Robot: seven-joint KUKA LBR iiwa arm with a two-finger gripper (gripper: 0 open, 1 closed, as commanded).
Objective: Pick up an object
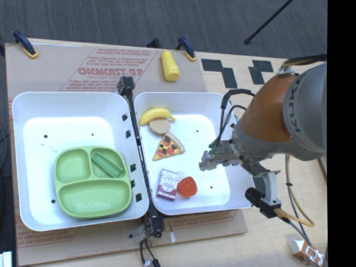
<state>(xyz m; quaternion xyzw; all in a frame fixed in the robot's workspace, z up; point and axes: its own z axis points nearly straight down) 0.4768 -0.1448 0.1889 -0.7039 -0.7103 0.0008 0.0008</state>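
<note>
Right bin (219, 102) floor bare beside pincer (207, 163); toys leftward

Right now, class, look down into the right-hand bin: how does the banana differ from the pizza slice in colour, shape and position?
The banana is plain yellow; the pizza slice is orange-yellow with dark and red toppings. The banana is a curved arc; the pizza slice is a flat triangle. The banana lies nearer the bin's far edge; the pizza slice lies below it, toward the middle. Both are toy foods in the same white bin, near its left side.
</note>
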